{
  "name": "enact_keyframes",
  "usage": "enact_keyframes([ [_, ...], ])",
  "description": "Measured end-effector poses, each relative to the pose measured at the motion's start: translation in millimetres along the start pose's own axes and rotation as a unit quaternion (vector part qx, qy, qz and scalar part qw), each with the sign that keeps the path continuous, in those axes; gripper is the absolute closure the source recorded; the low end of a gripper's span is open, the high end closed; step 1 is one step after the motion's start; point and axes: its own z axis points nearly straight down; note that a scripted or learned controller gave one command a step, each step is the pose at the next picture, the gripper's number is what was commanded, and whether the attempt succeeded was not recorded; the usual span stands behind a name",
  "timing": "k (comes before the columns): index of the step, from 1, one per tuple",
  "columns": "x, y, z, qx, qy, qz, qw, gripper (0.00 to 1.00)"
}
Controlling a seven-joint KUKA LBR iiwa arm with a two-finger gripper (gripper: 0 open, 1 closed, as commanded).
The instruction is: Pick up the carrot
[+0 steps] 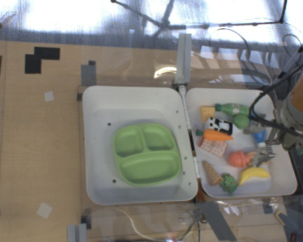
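Carrot first: you'll find the orange toy carrot with a green stub end (216, 134) in the right-hand shallow white bin (288, 188), lying nearly level in that bin's left half with its green end toward 9 o'clock, close to the divider between the bins. At its 12 o'clock, touching or nearly so, sits a black-and-white cow-patterned block (220, 125), and beyond that a yellow wedge of toy cheese (207, 112). At the carrot's 6 o'clock lies a pinkish square wafer cracker (213, 146), its top edge tucked against the carrot.

Look toward 1 o'clock from the carrot and you see a green toy bottle (234, 110) lying on its side. Lower in the bin, a tan ice-cream cone (211, 171) points toward 11 o'clock, with a green broccoli floret (230, 183) just beside its wide end. A yellow toy banana (254, 175) rests near the bin's lower right, and an orange-pink lumpy toy (238, 159) sits above it.

You see the grey arm's gripper (263, 155) at about 4 o'clock from the carrot, well apart from it, hanging just beside the orange-pink toy and above the banana. Whether the jaws are wide or narrow you cannot tell here; nothing is seen between them.

In the left white bin (96, 115) a light-green three-compartment plastic plate (147, 153) lies flat near the middle. Both bins sit side by side on the pale wooden worktop (35, 150).
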Motion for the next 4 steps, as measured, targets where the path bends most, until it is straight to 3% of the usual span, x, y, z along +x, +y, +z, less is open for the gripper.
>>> enact_keyframes([
  [1, -59.5, -11.3, -71.6, 0.001, -0.004, -0.076, 0.9971, 0.00],
  [2, -109.5, 6.5, -13.6, -0.002, 0.001, -0.109, 0.9940, 0.00],
  [3, -117.4, 9.0, 77.1, -0.002, 0.002, -0.195, 0.9807, 0.00],
  [4, -107.7, 36.2, 132.0, 0.002, -0.008, -0.164, 0.9864, 0.00],
])
